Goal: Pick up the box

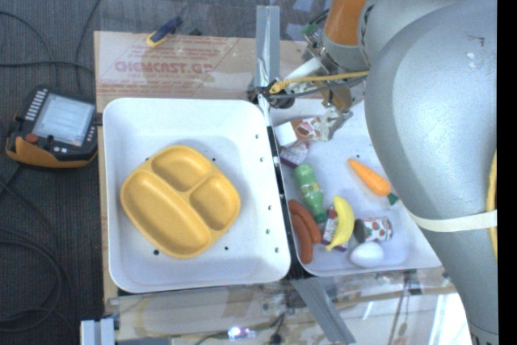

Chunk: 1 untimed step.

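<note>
Seen from the fixed camera above the bench, the arm (pixel 428 125) fills the right side of the frame, its orange band in the upper right, and the gripper (pixel 338 97) hangs over the top end of the right bin (pixel 404 250). Whether it is open or closed on anything cannot be told, since the wrist hides that part.

The box (pixel 309 129) (a small printed carton, as far as the blur allows) lies in the upper left of that bin, just below and left of the gripper. Its long axis seems to run roughly left to right across the frame. So the coming move is probably a short drop and a small shift toward the frame's left.

Room is tight. The bin's left wall stands close beside the box, and a purple item (pixel 294 154) touches or nearly touches it from below. A green vegetable (pixel 308 183), carrot (pixel 370 176), banana (pixel 342 222), sausage (pixel 302 227), can (pixel 373 230) and egg (pixel 367 254) lie lower, well clear. The left bin (pixel 129 271) holds a yellow tray (pixel 180 200).
</note>
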### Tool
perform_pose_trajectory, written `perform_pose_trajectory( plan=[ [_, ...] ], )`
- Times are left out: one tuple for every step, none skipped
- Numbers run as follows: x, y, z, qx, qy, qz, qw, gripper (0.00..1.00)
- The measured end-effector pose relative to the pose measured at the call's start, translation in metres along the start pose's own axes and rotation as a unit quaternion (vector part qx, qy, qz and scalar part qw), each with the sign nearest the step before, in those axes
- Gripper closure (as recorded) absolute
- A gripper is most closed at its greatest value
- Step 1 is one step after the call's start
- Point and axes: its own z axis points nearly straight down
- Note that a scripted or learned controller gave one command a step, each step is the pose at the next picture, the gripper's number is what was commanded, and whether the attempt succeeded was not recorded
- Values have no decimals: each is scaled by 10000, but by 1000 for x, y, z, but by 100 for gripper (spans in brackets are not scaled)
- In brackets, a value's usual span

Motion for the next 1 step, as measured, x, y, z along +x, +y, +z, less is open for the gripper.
perform_pose_trajectory(
  plan=[
    [-68, 24, -63, 11, 6, 1336, 9910, 0]
  ],
)
